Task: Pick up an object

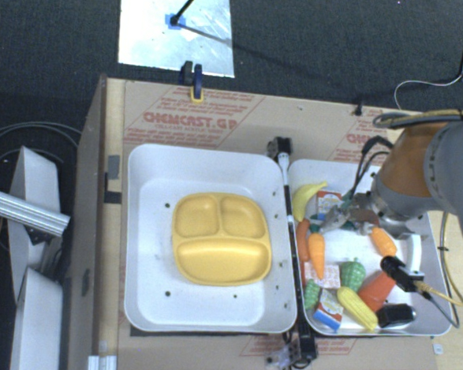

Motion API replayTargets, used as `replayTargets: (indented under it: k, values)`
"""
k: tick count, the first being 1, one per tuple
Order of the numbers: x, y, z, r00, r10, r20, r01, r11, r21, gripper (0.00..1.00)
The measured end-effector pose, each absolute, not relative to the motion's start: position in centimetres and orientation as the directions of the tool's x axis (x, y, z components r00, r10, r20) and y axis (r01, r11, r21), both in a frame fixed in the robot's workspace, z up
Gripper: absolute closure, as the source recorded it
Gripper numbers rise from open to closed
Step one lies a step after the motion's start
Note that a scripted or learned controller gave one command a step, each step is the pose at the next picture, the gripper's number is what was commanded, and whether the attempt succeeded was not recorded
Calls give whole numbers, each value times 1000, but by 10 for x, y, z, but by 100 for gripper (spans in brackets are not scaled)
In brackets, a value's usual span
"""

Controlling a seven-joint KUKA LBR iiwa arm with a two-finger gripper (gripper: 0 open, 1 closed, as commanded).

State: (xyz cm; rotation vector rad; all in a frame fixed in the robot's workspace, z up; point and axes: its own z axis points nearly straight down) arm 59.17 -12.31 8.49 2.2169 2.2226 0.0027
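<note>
A: So what's on the bench, biggest first?

B: The arm [430, 166] reaches in from the right over the right bin [436, 317]. The left bin [141, 292] holds a yellow tray [220, 239].

A: And the gripper?

B: The gripper [342, 216] is low in the right bin's upper part, just beside a banana [308, 197]. Can't tell if the fingers are spread or pinching.

A: The small stuff?

B: Carrot [315, 256], corn [357, 306] and a green veg [352, 273], all lying in the right bin.
</note>
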Motion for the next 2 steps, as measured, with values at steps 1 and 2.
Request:
replayTargets:
  k: [1, 2]
  values:
    - [582, -188, 99, -2, 1000, -1, 1000, 2, 2, 0]
    - [598, -198, 88, -9, 1000, 14, 1000, 9, 7, 0]
